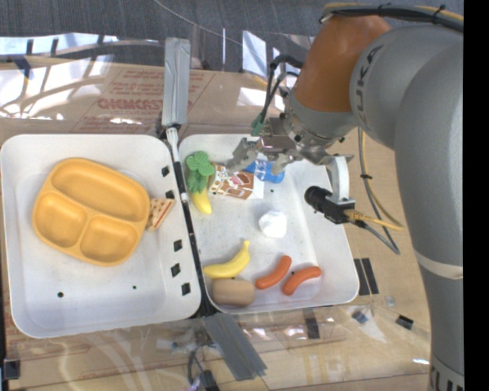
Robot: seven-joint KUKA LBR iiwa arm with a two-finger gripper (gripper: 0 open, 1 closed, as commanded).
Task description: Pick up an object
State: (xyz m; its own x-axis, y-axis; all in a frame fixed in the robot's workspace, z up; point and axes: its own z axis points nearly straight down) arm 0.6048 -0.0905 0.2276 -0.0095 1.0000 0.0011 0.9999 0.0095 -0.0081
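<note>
We find the claw (265, 155) low over the right bin (330, 287), at about twelve o'clock within it, just above a blue item (270, 171) and a small printed box (233, 183). We cannot tell whether it is open or closed, and nothing is visibly between its fingers.

Risks, in our judgement: the box, the blue item and the green toy (199, 168) lie close together, so a descent here may catch two things or push one aside. The bin's far wall is near and could foul the wrist.

Right bin contents: green toy and a yellow piece (202, 202) at ten o'clock; a white lump (272, 223) near centre; a banana (230, 264) and a brown potato-like item (233, 292) at seven o'clock; two sausages (274, 272) (301, 279) at five o'clock.

Left bin (33, 316): a yellow divided tray (90, 210) and, touching its three o'clock edge, a cracker-like piece (160, 213).
</note>
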